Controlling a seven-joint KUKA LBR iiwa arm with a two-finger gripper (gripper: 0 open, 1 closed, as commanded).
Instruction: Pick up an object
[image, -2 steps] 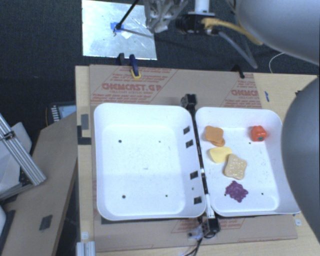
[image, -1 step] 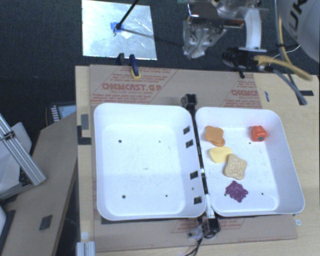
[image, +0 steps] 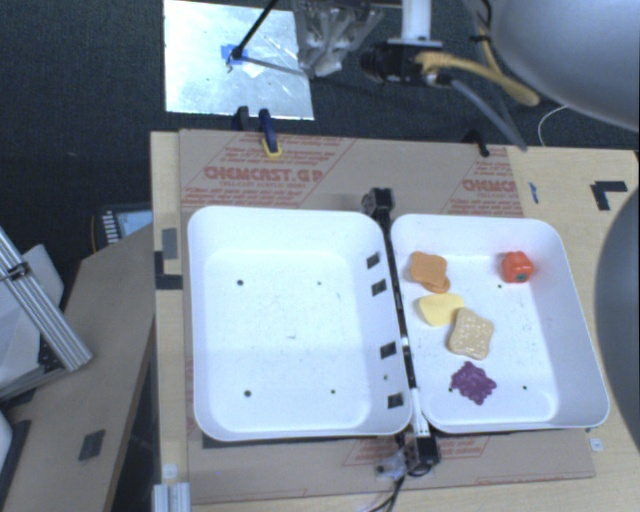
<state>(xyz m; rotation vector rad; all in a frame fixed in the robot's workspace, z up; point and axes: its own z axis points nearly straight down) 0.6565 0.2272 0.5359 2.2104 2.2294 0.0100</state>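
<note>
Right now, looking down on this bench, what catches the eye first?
Two white bins lie side by side. The right bin holds a cluster of small toy foods: an orange piece, a red one, a yellow wedge, a cracker and purple grapes. The grey arm looms at top right.

A tan cardboard sheet printed with red lettering (image: 262, 172) lies flat on the surface under both bins. At its far edge a small yellow clip with a blue handle (image: 269, 137) sits on the sheet's rim. Beyond it a shiny silver metal plate (image: 215, 62) lies on the dark floor covering (image: 75, 100). At the left edge a ribbed aluminium rail (image: 40, 305) runs diagonally, beside a tan side board (image: 95, 400). A bundle of wires (image: 400, 468) trails off the sheet's near edge.
</note>
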